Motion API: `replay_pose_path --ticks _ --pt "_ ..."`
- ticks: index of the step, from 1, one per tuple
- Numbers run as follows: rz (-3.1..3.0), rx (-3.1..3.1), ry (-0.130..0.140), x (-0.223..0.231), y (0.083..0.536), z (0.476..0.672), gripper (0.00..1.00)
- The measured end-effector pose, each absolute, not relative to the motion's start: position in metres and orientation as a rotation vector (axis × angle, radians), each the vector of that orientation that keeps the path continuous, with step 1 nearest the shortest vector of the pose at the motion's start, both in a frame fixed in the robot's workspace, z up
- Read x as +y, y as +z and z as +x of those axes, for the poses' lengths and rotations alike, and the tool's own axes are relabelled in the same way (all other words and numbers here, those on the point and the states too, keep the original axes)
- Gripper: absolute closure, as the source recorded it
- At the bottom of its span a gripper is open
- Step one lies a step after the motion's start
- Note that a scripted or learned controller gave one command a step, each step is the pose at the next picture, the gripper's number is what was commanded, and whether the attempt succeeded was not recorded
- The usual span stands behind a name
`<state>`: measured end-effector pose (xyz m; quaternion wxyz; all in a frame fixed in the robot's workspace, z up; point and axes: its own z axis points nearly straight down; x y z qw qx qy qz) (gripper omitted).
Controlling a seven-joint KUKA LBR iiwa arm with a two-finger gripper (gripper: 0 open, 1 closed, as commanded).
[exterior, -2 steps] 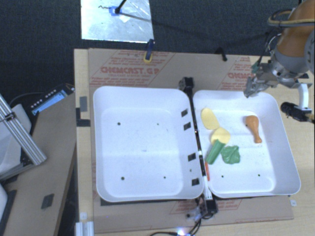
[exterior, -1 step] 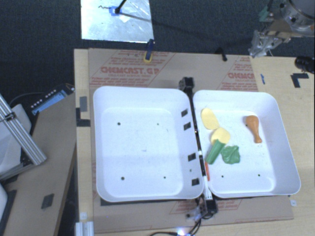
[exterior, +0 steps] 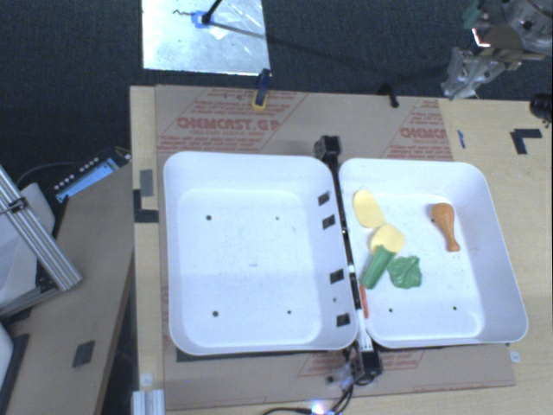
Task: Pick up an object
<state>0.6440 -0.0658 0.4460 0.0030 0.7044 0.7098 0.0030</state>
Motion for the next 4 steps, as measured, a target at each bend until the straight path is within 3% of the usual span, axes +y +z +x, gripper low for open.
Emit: replay_pose_path --ticks 1,2,3,4 --pt "2.212 2.227 0.005 -0.037 0.468 0.631 1.00" --pt "2.219 2.231 -0.004 -0.019 0.419 0.571 1.00" --pt "2.225 2.228 -0.008 -0.007 0.359 0.483 1.00" --pt "2.221 2.212 0.005 -0.067 0.407 0.487 1.00"
